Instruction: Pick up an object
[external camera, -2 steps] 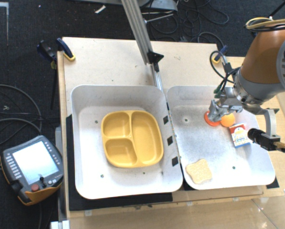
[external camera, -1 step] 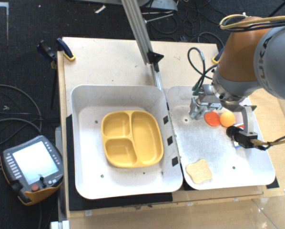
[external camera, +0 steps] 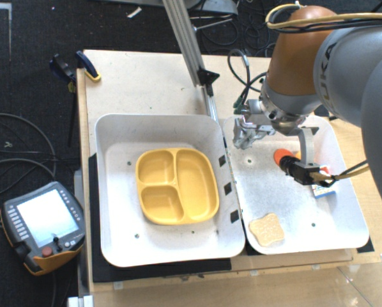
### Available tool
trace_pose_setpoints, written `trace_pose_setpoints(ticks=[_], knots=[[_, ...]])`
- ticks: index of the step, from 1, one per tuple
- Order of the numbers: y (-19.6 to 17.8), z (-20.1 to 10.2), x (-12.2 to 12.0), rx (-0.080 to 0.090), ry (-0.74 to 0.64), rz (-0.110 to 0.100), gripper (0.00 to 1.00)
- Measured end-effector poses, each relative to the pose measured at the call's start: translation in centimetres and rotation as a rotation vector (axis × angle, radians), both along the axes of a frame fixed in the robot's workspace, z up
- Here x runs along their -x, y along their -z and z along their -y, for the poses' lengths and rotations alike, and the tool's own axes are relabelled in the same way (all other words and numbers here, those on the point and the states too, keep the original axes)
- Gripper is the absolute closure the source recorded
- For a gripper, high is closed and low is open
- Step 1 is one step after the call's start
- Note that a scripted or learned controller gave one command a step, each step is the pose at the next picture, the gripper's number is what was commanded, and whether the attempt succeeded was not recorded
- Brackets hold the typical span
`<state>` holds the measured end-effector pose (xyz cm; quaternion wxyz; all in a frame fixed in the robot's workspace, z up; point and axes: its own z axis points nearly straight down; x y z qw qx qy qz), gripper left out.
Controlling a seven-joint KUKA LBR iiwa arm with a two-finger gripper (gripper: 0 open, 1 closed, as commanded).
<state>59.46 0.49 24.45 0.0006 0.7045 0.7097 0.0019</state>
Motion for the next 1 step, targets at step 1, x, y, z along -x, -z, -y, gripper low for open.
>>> trace_pose_setpoints(ticks=[1], knots=[[0.82,-4.85,-0.9,0.001,0.0,-0.003,1.0]])
